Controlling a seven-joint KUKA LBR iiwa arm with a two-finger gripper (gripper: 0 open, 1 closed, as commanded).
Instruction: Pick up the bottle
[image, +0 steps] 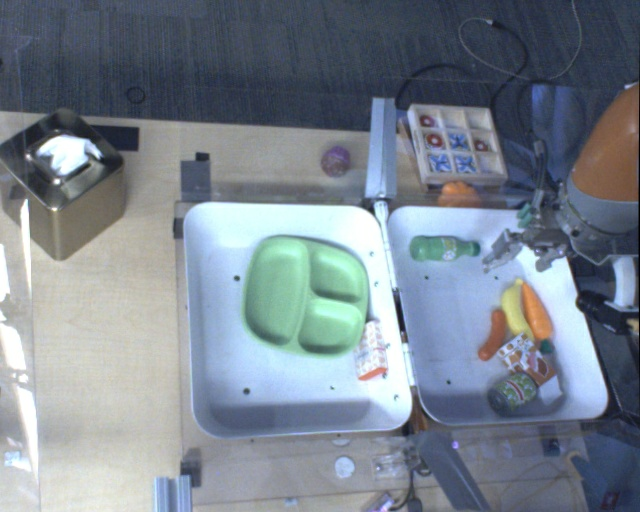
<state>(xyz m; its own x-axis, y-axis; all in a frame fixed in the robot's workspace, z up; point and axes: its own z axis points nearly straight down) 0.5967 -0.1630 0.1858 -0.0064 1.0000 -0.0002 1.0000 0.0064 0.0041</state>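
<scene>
A green bottle (443, 248) lies on its side near the back edge of the right bin (450, 340), its cap end pointing right. My gripper (515, 248) hangs just to the right of the bottle, above the bin's back right part. Its fingers look spread, with nothing between them. The grey arm with its orange band comes in from the right edge.
A green divided plate (305, 293) and a small red-and-white packet (372, 352) lie in the left bin (215, 380). Toy carrots, a banana (514, 310) and a can (513, 394) crowd the right bin's front right corner. A tissue box (62, 182) stands far left.
</scene>
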